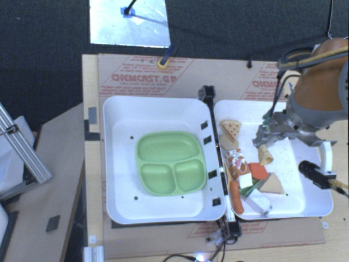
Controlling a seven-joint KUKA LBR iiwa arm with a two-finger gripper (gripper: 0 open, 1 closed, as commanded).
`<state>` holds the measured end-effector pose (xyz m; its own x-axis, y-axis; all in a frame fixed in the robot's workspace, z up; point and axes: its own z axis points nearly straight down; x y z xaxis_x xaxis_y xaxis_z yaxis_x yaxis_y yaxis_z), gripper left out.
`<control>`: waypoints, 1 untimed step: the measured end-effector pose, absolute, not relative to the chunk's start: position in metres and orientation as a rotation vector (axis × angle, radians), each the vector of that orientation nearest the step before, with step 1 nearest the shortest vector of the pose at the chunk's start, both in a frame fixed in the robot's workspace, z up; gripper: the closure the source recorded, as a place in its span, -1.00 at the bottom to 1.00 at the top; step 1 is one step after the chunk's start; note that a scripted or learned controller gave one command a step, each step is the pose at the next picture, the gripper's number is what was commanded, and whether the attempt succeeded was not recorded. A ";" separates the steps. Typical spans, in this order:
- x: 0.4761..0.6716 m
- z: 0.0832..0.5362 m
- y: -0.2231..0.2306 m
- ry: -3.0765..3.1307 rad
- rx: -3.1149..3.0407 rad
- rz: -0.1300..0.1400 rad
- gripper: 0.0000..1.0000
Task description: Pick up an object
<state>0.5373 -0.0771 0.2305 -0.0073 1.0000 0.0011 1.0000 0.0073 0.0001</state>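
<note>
On the tabletop, two shallow white plastic bins sit side by side on a brown cardboard sheet printed in red with "CHEMCAST GP", readable at its upper left and partly again at upper right. The left bin holds a pale green three-compartment plastic tray, lying flat near its centre. The right bin holds a cluster of toy food pieces: a tan waffle-patterned wedge near its upper left, a red-and-white printed packet below it (its print too small to read), an orange-red block, an orange carrot-shaped piece along the left wall, a beige triangular slice and a white rectangular piece near the front.

The grey arm with its orange band comes in from the right, and its pincer is low over the right bin. A small tan, cone-like piece lies directly under the fingertips, touching or very nearly so; whether the pincer is open, closed or gripping it cannot be told. A silvery square sheet lies on the dark floor beyond the tabletop.
</note>
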 end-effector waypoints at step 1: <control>0.535 0.226 -0.075 -2.225 -2.218 -0.001 1.00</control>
